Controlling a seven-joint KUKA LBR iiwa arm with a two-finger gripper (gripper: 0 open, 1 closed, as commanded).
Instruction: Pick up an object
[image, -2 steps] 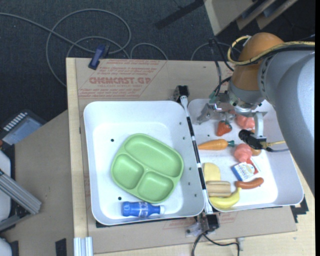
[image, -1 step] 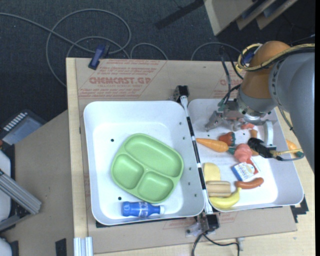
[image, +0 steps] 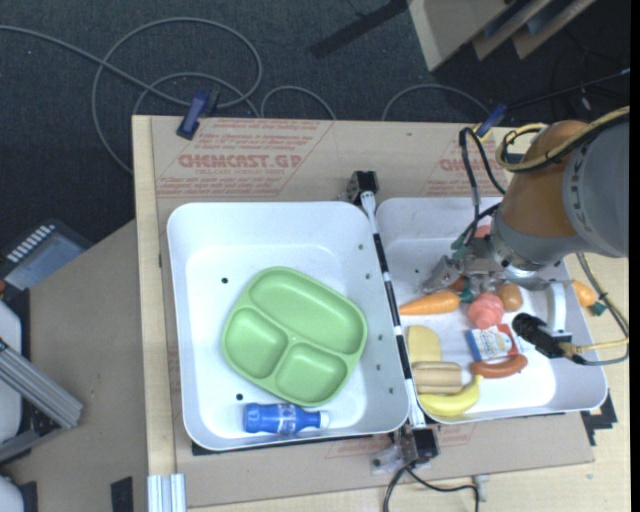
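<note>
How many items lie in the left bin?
2: a green divided plate in the middle of the left bin, and a blue bottle lying by its near wall.

Even, bright overhead light washes my white bins (image: 200, 240) nearly to glare, shadows soft, picture slightly grainy.

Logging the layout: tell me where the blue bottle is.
The blue bottle lies on its side in the left bin, near its front edge, just below the green divided plate.
</note>
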